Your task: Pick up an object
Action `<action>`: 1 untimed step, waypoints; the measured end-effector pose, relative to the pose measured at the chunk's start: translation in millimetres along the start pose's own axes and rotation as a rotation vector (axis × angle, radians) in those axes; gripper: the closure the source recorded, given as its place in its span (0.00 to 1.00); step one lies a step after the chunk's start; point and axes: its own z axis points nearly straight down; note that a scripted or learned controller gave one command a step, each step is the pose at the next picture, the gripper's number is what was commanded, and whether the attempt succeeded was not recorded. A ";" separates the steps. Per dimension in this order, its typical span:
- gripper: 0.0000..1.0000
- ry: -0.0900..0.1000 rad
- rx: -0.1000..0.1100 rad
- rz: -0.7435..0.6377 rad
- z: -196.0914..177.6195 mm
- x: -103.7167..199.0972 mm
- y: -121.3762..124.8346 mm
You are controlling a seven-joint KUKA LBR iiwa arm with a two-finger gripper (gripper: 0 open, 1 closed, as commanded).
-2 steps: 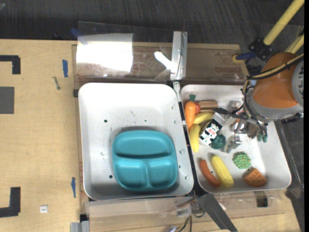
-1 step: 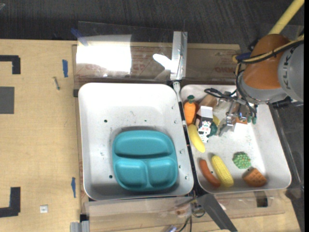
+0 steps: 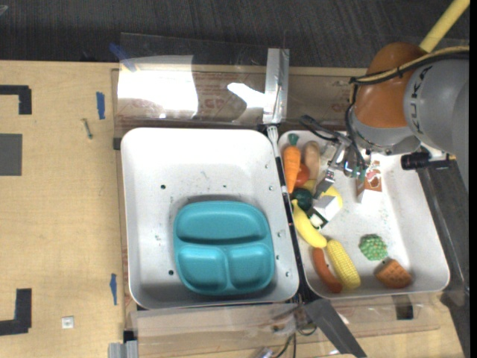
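Here, seen from above, two shallow white bins sit side by side on a wooden bench (image 3: 52, 200). The right bin (image 3: 417, 222) is the landmark. Inside it, along its left wall, toy foods crowd together: a carrot (image 3: 292, 165) at the top, a banana (image 3: 308, 226) below it, then a corn cob (image 3: 343, 264) and a reddish sausage (image 3: 323, 268). A green broccoli piece (image 3: 373, 246) and an orange wedge (image 3: 393, 274) lie nearer its lower right corner, apart from the rest. The gripper (image 3: 328, 192) hangs over the upper left of this bin, just above the banana's top end; whether it is released or clenched cannot be told. The banana looks like light, stiff, smooth plastic, likely slippery; a grasp across its narrow middle seems safest. The carrot and corn press close, and the bin wall hems that side. Left of the right bin, the other bin (image 3: 149, 155) holds a teal divided plate (image 3: 222, 246).
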 end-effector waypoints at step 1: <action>0.00 -0.006 -0.001 -0.012 -163.9 -10.1 -47.5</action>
